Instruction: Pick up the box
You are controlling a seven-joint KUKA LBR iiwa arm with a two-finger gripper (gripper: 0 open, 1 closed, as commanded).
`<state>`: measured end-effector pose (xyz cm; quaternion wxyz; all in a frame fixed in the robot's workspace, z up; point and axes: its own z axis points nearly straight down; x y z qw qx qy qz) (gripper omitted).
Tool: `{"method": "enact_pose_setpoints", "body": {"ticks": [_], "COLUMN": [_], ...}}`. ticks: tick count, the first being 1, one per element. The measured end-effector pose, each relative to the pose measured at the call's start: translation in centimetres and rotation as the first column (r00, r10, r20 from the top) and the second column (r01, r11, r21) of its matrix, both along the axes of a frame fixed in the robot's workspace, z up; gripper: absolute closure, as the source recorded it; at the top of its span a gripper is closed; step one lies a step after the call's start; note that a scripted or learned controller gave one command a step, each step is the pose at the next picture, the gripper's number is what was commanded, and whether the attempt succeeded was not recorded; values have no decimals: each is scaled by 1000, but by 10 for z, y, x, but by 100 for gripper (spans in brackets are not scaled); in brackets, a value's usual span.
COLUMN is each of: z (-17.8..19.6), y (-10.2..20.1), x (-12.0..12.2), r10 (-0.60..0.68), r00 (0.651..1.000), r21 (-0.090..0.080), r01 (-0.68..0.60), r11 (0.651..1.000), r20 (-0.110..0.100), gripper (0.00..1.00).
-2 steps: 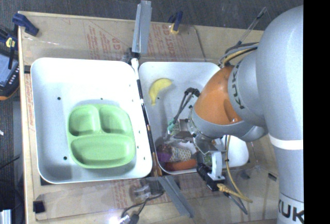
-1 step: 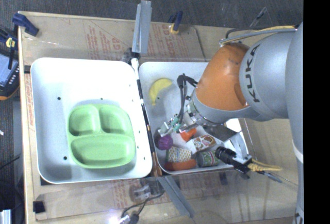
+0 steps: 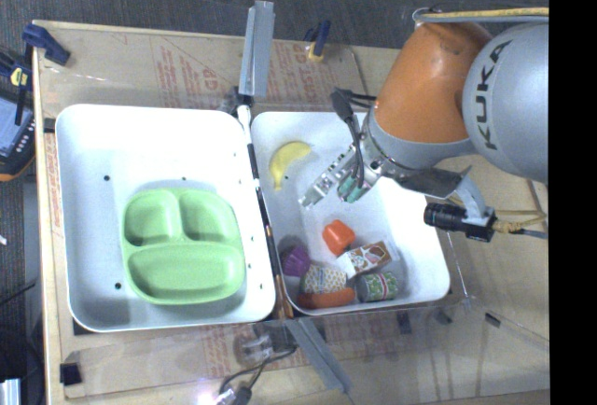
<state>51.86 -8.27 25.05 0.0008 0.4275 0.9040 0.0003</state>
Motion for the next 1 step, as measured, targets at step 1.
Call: {"method": "enact_pose_setpoints", "body": {"ticks": [1], "z": [-8], "y": [32], "x": [57], "r10": [542], "r00": [840], "r21": [-2], "r01": [-542], "r11": [840], "r20": [0], "gripper": [100]}}
